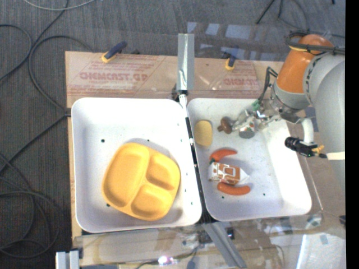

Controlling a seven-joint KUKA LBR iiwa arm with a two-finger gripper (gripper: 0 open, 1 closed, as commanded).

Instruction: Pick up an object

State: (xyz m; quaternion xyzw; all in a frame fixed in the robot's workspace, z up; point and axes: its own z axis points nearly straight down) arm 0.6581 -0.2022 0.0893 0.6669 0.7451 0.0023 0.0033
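Camera view puts my gripper [249, 122] low in the right bin [280, 203], beside a small brown piece [225, 124]; whether my fingers are spread, I cannot tell. It looks light, hard, best pinched across the middle. Red lettering on the worktop [112, 76] is unreadable.

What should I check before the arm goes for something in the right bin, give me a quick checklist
1. Gripper over the right bin: ok, it sits near the bin's back edge.
2. Fingers open or shut: cannot tell, too small and blurred.
3. Nothing held already: cannot tell.
4. Closest target: ok, a small brown object lies right beside the gripper.
5. Other targets clear of each other: not ok, the two orange sausages and the wrapped packet lie bunched together.
6. Yellow tray out of the way: ok, it is in the left bin.
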